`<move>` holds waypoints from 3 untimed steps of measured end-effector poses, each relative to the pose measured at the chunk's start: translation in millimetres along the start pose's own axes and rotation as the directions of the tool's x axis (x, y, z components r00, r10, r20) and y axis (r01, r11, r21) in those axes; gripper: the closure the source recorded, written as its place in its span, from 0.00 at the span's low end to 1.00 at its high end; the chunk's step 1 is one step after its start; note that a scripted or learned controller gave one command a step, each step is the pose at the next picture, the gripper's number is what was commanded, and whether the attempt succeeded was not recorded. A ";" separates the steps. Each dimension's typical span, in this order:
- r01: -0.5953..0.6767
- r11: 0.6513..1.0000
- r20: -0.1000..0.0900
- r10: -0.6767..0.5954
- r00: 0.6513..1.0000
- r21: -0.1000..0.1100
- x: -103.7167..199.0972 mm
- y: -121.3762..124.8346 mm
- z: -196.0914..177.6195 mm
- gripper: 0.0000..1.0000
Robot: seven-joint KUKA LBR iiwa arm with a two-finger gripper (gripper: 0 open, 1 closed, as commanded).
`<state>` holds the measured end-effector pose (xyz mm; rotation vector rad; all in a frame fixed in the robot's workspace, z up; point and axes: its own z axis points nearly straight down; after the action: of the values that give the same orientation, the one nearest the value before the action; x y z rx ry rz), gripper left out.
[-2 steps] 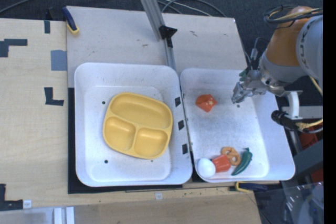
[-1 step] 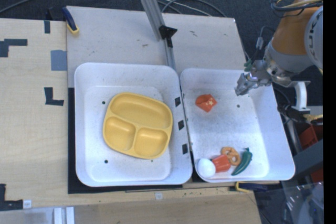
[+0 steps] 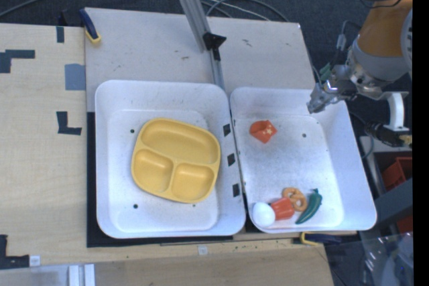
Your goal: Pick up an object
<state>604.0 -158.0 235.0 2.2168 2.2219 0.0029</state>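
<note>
At the near edge of the right-hand shallow white bin (image 3: 348, 164) a small heap of toy food lay in the corner: a white egg-shaped piece (image 3: 263, 213) touching a red-and-orange lump (image 3: 287, 204), with a dark green pepper-like piece (image 3: 311, 205) just beside them on the right. Farther in, a small red, blocky plastic toy (image 3: 263, 131) sat alone on the bin floor, well apart from the heap. In the left-hand white bin (image 3: 107, 144) lay a yellow plastic tray with three compartments (image 3: 175, 160). Farther back and to the right, the end effector (image 3: 317, 104) hung over the far right rim of the right bin, above the bench (image 3: 154, 50); how wide it stood could not be told, and nothing was seen in its hold. By my judgement the pick was at the approach step, no object yet reached. The lone red toy seemed the easiest target; the next move would call for travel leftward over it, then a straight descent.
</note>
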 end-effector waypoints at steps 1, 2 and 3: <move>0.005 1.000 -0.003 -0.005 1.000 0.005 59.7 -12.9 -3.3 1.00; 0.004 1.000 -0.002 -0.004 1.000 0.006 110.7 -16.7 9.1 1.00; 0.006 1.000 -0.003 -0.006 1.000 0.004 164.9 -19.7 -1.3 1.00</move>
<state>584.0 6.9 236.1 2.2140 2.2313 0.0017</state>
